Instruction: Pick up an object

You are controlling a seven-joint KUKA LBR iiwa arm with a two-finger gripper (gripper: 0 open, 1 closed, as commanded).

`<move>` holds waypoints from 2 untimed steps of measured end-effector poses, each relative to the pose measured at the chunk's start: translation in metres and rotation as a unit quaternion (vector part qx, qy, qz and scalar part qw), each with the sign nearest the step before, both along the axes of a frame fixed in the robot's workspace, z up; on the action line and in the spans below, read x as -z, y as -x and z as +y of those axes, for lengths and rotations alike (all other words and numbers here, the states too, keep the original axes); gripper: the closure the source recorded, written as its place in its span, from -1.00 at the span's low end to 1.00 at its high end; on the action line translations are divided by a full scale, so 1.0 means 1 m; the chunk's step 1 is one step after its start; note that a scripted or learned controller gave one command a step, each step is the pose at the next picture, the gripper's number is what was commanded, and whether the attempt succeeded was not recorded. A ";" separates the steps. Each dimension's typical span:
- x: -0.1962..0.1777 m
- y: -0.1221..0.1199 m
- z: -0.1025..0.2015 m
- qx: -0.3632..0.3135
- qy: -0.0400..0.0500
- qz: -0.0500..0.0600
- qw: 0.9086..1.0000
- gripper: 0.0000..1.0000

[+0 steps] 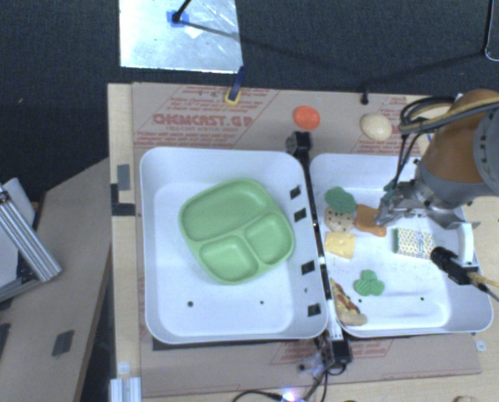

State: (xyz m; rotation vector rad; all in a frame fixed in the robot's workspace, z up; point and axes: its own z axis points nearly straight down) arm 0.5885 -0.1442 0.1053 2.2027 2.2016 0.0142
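Inside right bin: two green pieces.

From my remote station, the gripper sinks into the right bin, its fingertips too small and blurred for me to read. The arm runs off the frame's right edge and covers that bin's far right corner. Beside the gripper, the patterned block shows markings I cannot make out.

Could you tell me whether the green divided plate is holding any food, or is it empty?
Empty. The green divided plate lies flat in the left bin, and all three compartments show bare green.
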 end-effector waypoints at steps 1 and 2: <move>-0.045 -0.003 -0.006 -0.001 -0.006 0.010 1.000 1.00; -0.091 0.000 -0.002 -0.002 -0.006 0.010 1.000 1.00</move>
